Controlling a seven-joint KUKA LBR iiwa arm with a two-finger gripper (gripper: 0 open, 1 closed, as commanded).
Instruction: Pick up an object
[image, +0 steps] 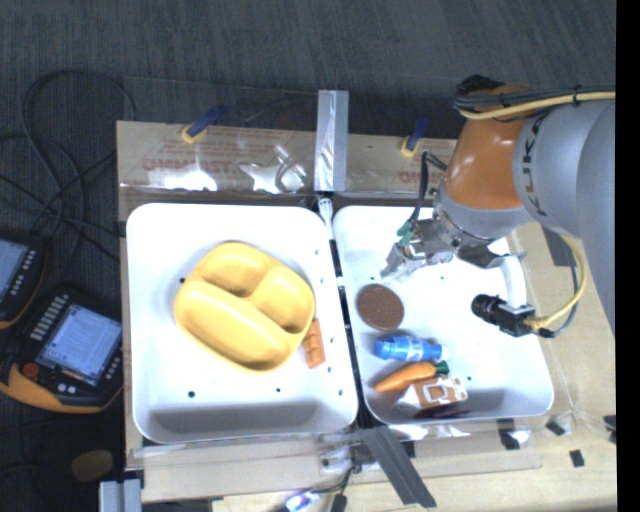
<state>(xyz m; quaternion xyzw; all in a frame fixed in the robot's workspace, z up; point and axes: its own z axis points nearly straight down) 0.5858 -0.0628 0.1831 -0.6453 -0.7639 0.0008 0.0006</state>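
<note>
end effector (405, 255) above right bin (520, 375), near brown disc (380, 306)

Fixed above the bench, looking down at a slant on both white bins: left bin (150, 300) and right bin (520, 385) side by side. Set far enough back to take in the surrounding dark floor (80, 60). Arm (560, 120) entering from the right.
</note>
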